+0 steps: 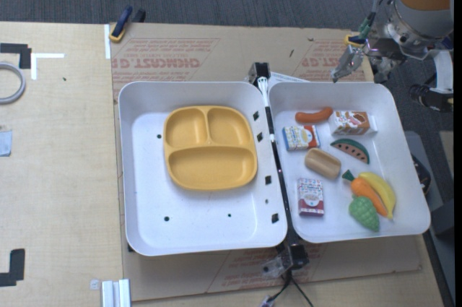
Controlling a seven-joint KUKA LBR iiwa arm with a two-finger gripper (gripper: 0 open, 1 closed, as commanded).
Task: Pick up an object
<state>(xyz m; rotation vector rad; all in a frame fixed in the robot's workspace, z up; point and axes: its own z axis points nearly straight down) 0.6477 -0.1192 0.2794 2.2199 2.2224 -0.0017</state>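
Candidate objects, all toy food, lie in right bin (pixel 404 126): sausage (pixel 314 115), juice carton (pixel 351 123), small snack box (pixel 299 137), watermelon slice (pixel 351 149), bread roll (pixel 323 164), red-white carton (pixel 310 196), banana (pixel 381 191), carrot (pixel 367 193), green vegetable (pixel 364 214). Left bin (pixel 137 175) holds yellow three-compartment plate (pixel 210 147). Gripper (pixel 349 61) above right bin's far rim, nothing held; finger spread not discernible.

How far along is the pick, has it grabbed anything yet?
Nothing looks done: the toy foods, including the sausage and banana, all lie in the right bin. The gripper hangs above that bin's far edge, with no object between its fingers. Descent, grasp and lift remain.
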